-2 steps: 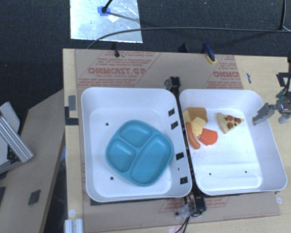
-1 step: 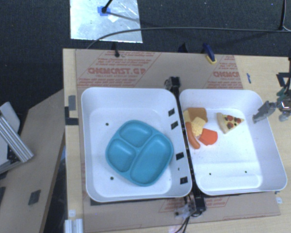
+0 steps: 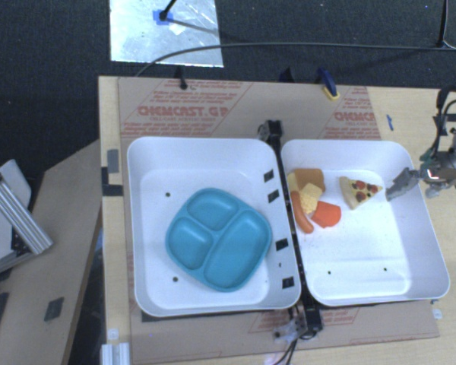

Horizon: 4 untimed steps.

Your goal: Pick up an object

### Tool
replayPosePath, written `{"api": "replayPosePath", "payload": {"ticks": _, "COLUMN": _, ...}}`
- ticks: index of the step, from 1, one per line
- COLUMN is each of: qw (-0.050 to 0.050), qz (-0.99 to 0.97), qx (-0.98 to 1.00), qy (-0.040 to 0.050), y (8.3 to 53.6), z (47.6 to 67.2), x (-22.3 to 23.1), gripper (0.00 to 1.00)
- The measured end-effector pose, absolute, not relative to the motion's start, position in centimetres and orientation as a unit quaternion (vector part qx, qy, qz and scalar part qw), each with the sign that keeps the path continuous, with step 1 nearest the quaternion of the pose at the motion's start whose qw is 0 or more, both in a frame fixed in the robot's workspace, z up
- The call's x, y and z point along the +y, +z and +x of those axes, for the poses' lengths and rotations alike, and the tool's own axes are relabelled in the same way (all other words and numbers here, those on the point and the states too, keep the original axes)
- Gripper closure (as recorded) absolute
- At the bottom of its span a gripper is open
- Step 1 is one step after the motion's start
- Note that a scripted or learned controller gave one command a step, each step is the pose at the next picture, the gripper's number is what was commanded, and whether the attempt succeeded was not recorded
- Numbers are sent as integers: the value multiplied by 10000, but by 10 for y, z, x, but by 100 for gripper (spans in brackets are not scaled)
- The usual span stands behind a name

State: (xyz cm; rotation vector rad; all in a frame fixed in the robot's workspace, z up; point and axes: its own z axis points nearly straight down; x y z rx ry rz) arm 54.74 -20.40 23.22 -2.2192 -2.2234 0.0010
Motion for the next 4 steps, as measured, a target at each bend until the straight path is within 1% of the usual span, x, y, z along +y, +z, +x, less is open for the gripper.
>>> {"api": "replayPosePath", "payload": {"ticks": 1, "qw": 11, "qz": -7067, "qx": -7076, "qy": 5, "y": 171, "z": 542, "x": -205, "gripper": 0}}
{"api": "replayPosePath", "payload": {"ticks": 2, "qw": 4, "qz": -7067, "qx": -7076, "qy": 2, "y": 129, "z": 539, "x": -206, "gripper": 0}}
{"api": "replayPosePath", "payload": {"ticks": 3, "qw": -23, "qz": -7065, "qx": -7077, "qy": -8, "y": 142, "z": 541, "x": -206, "gripper": 100}}
{"api": "replayPosePath", "payload": {"ticks": 4, "qw": -33, "qz": -7055, "qx": -7087, "qy": -14, "y": 207, "z": 541, "x": -206, "gripper": 100}}
